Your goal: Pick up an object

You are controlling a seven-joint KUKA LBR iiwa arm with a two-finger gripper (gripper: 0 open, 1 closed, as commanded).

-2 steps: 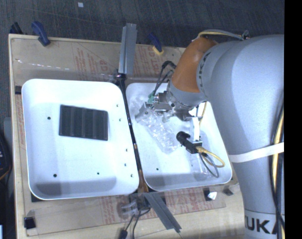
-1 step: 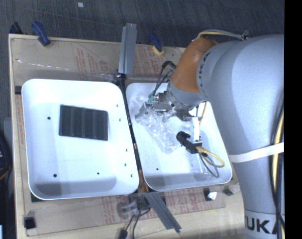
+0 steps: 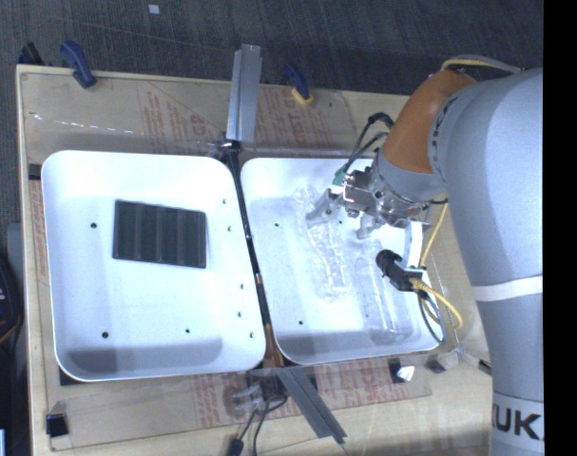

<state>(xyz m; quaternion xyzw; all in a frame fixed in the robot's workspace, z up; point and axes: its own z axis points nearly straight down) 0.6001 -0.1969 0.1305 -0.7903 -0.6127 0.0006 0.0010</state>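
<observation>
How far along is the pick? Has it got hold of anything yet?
Done: the arm has reached into the right white bin, and the two-finger gripper sits low over its upper middle, beside the clear, glassy-looking objects. In hand: nothing I can confirm; whether anything is held is unclear. Left: grip one object and lift it clear. The dark ribbed rectangular block lies untouched in the left white bin.

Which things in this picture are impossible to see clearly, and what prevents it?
- Gripper in the camera view: too small and washed out against the right bin; fingers unreadable.
- Clear objects in that bin: transparent, glare blurs their outlines and number.
- Dark ridged pad in the left bin: its material is unclear.
</observation>
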